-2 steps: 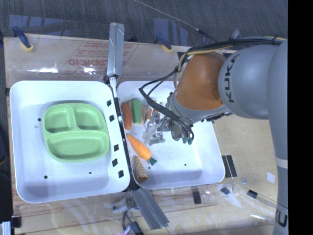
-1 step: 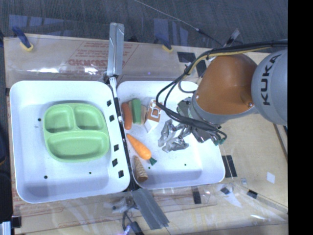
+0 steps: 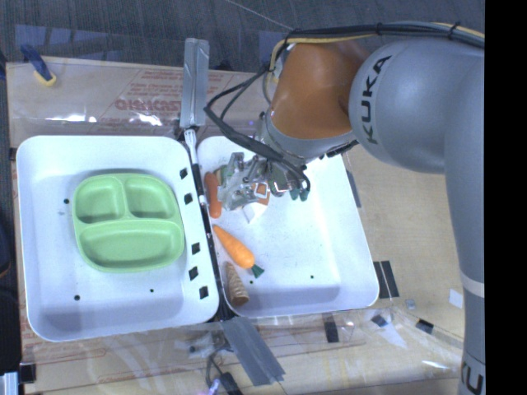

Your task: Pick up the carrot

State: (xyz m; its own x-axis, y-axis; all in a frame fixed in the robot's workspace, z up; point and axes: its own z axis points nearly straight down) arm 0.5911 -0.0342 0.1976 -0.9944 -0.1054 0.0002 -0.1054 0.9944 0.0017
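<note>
Orange carrot (image 3: pixel 234 249) in right bin (image 3: pixel 329 257), green tray (image 3: pixel 128 222) in left; gripper (image 3: pixel 247 189) grasp perhaps unreadable.

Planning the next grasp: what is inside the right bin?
In the right bin lie a carrot, a brown stick-like piece near the front-left corner, and an orange sausage-shaped item by the left wall. The gripper and arm cover the back part.

A grey robot arm (image 3: pixel 420 97) is reaching in from three o'clock, bending toward the centre. Its orange wrist band (image 3: pixel 309 89) is sitting at about one o'clock. Below it, the end effector (image 3: pixel 247 183) is pointing downward, wrapped in black cables.
</note>
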